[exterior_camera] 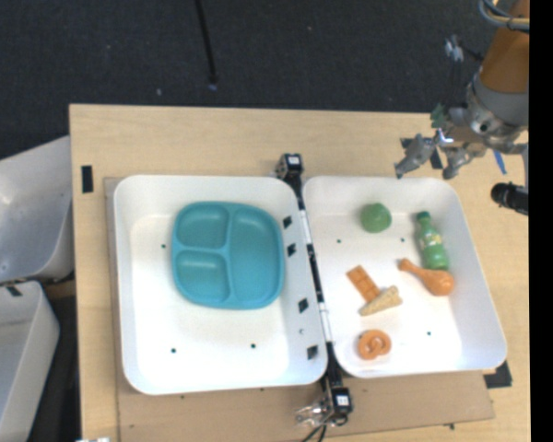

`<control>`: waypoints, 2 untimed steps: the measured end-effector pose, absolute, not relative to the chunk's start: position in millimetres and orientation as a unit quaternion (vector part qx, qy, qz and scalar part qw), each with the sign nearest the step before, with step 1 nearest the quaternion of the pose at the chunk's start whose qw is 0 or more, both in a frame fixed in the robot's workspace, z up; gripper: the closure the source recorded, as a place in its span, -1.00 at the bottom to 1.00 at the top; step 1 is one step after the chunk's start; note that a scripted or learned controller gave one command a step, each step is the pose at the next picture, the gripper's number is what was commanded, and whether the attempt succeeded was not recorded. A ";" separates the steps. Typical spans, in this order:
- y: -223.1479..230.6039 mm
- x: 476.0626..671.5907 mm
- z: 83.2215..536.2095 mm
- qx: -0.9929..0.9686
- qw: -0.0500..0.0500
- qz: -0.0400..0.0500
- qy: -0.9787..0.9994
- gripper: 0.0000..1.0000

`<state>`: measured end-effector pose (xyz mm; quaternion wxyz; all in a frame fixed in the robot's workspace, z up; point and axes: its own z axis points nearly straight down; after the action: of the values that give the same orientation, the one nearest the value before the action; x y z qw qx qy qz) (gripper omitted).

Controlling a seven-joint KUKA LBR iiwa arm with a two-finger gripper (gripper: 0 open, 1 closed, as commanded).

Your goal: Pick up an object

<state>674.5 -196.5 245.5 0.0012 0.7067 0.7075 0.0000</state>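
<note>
You see the gripper [430,157] above the bench, just past the far rim of the right bin [475,339], its fingers spread and holding nothing. In that bin lie a green ball [376,217], a green bottle [431,241], an orange drumstick [429,278], an orange block [362,280], a tan wedge [382,301] and an orange coil [373,344]. The left bin [143,357] holds a teal divided plate [228,253].

The wooden bench [212,136] carries two shallow white bins side by side, touching along their inner edges: the left bin [143,357] and the right bin [470,339]. Small black clips sit at the seam's ends.
</note>
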 end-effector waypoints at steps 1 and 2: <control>-191.3 670.7 185.6 0.707 0.000 -0.002 0.708 -1.00; -196.5 668.4 126.4 0.708 0.001 0.000 0.707 -1.00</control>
<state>668.4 -196.5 126.4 0.0009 0.7076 0.7066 0.0003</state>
